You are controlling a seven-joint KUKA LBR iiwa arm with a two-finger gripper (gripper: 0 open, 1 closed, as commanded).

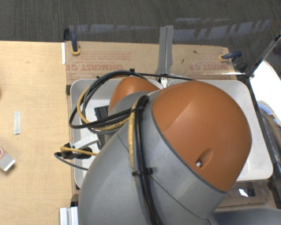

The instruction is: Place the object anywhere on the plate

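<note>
Over both bins (260, 125), the arm (178, 153).

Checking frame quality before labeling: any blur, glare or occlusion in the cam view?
Camera view: arm looms close to the lens, soft-focused, covering most of both bins; mild sheen on its orange band; bench evenly lit, sharp; cables crisp; no harsh shadows.

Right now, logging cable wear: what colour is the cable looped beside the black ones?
Yellow cable, clearest in the camera view.
</note>
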